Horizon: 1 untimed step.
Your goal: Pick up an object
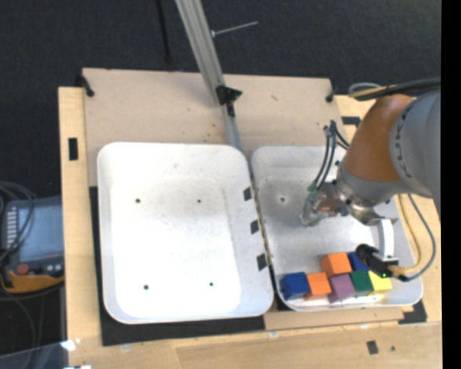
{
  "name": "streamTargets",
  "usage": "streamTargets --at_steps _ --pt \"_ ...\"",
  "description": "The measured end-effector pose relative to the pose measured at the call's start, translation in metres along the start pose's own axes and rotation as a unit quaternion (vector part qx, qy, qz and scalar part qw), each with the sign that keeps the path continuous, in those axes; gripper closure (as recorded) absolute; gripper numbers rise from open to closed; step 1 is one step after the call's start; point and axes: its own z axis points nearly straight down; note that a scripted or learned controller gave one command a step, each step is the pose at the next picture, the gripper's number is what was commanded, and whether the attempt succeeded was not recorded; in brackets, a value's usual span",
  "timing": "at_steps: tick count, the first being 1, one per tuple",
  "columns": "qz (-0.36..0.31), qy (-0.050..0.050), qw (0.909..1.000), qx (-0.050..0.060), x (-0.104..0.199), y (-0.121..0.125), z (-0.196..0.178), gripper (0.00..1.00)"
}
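Hovering in the camera view, my hand [315, 210] sits over the bare middle of the right bin [280, 167], right of the frame's centre. At this slant I cannot tell whether it is spread or pressed together, and nothing shows in its grip.

The things worth taking lie lower in the frame, packed into that bin's lower right corner. A blue block [294, 284], an orange block [319, 284], a purple block [342, 286], a green block [361, 281] and a yellow block [380, 284] line the lower wall, with a second orange block [338, 263] just above them.

The packing is my worry. They touch side to side, so coming down on a middle one would likely land on its neighbours or shove the row apart, and the wall crowds anything against it. Closing here, I would catch only air. The blue block at the row's left end looks the freest.

The left bin [177, 229] lies bare on the desk [177, 106], and a slanted metal rail [203, 44] at upper centre stands well apart.
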Motion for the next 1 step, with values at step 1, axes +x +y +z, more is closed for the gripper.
streamTargets --at_steps 1 --pt "-0.003 -0.001 1.0000 -0.001 0.0000 -0.0006 -0.0438 1.00"
